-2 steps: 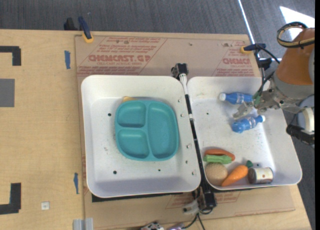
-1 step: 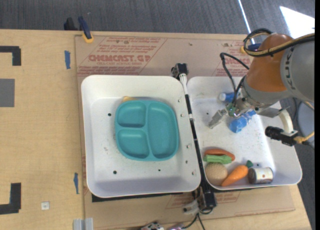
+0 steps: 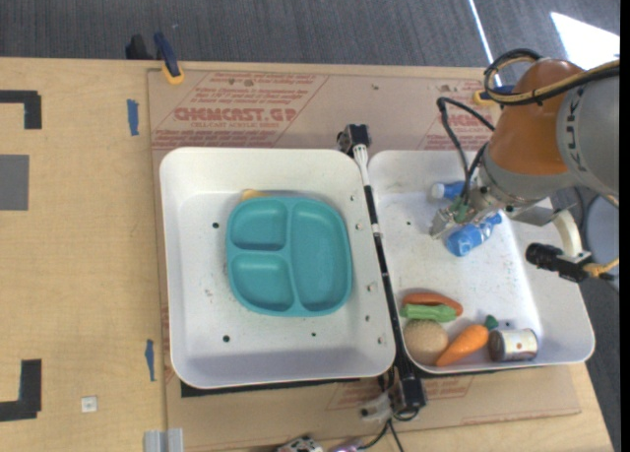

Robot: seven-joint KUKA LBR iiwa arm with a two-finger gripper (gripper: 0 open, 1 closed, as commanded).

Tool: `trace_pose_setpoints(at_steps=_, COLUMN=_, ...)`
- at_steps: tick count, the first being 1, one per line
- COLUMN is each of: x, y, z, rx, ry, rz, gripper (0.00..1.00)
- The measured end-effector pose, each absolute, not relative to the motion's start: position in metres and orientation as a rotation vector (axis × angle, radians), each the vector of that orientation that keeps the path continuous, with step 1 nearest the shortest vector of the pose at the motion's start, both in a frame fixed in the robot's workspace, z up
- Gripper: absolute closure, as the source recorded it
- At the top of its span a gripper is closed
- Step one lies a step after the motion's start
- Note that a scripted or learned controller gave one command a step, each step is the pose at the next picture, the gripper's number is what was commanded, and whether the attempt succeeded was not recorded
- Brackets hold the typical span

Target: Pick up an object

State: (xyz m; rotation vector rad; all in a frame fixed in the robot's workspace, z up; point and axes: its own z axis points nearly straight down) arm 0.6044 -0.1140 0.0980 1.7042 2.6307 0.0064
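Red print on the brown board (image 3: 295, 105) under the bins reads "CHEMCAST GP"; smaller lines under it are illegible. Landmark: the black divider clip (image 3: 352, 137) between the two bins.

Left of the clip, the left bin (image 3: 187, 243) holds a teal divided plate (image 3: 290, 255), three compartments, lying flat.

Right of the clip, the right bin (image 3: 556, 312) holds a blue object (image 3: 471, 236), a second small blue piece (image 3: 450, 189) nearer the clip, and along the near edge a red-orange pepper-like piece (image 3: 433, 299), a green piece (image 3: 429, 313), a tan round item (image 3: 426, 341), a toy carrot (image 3: 465, 344) and a small metal can (image 3: 516, 344) on its side.

The gripper (image 3: 459, 210) is low in the right bin, tips at the blue object's upper edge. Finger opening: cannot tell, and contact is unclear. Cables crowd the wrist.
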Motion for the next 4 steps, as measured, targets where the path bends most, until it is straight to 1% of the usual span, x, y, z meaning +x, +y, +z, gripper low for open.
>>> trace_pose_setpoints(at_steps=1, x=0.624, y=-0.067, z=0.216, rx=2.218, ry=2.222, rz=0.001, gripper=1.0)
trace_pose_setpoints(at_steps=2, x=0.624, y=-0.067, z=0.216, rx=2.219, ry=2.222, rz=0.0, gripper=0.0)
trace_pose_setpoints(at_steps=3, x=0.627, y=-0.122, z=0.135, rx=2.244, ry=2.201, rz=-0.004, gripper=0.0)
trace_pose_setpoints(at_steps=4, x=0.66, y=-0.168, z=0.103, rx=2.298, ry=2.174, rz=-0.017, gripper=0.0)
